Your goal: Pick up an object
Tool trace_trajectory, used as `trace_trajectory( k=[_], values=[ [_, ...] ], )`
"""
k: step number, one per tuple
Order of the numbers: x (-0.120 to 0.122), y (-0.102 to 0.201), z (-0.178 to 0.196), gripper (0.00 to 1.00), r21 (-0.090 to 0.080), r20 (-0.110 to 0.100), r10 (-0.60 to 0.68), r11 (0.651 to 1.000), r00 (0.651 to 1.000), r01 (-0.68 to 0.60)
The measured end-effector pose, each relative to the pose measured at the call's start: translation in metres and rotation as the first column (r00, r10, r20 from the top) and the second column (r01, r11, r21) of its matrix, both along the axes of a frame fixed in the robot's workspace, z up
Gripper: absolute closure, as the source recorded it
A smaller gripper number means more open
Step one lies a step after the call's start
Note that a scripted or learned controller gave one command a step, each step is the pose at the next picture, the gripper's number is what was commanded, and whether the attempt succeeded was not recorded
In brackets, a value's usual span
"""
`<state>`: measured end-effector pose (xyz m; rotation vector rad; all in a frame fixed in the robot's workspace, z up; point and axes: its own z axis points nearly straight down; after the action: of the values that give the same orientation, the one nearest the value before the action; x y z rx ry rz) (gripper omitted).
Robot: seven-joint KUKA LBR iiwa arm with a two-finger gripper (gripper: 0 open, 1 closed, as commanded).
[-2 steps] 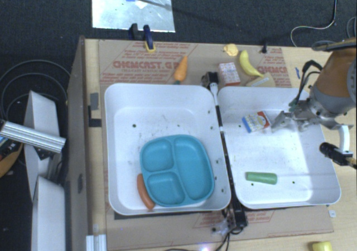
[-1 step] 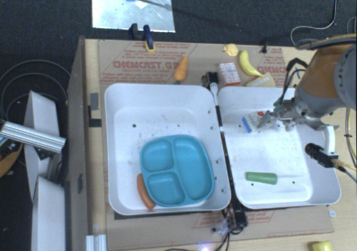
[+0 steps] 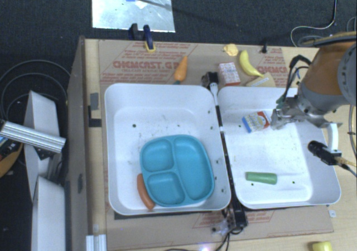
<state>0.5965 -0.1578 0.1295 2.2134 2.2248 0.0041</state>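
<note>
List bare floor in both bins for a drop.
Right bin: bare middle between the small packet and the green cylinder; the gripper crowds the packet. Left bin: bare back half behind the blue divided plate; front is crowded by the plate and the orange sausage.

Glossy blue plastic plate [image 3: 176, 169]; smooth white plastic bins [image 3: 167, 105]; cardboard bench [image 3: 145, 64].

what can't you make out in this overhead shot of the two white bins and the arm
- Grey two-finger gripper, camera view: too small and blurred against the wrist to tell how it stands, or whether it touches the small white, red and blue packet.
- Packet: its print is too small to read.
- Orange sausage-shaped object in the left bin: partly hidden under the blue divided plate.
- Small yellow-green object: cut off by the bottom edge.
</note>
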Motion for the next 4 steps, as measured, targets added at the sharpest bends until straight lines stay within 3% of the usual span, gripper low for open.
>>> trace_trajectory(
  k=[1,2,3,4],
  values=[
    [0.063,-0.047,0.086,1.00,-0.006,0.010,-0.001,1.000,1.000,0.001],
    [0.008,-0.034,0.168,1.00,0.000,-0.002,-0.004,1.000,1.000,0.004],
    [0.002,-0.024,0.177,1.00,0.000,-0.001,-0.001,1.000,1.000,0.001],
    [0.004,-0.023,0.224,1.00,0.000,0.000,0.000,1.000,1.000,0.000]
  ],
)
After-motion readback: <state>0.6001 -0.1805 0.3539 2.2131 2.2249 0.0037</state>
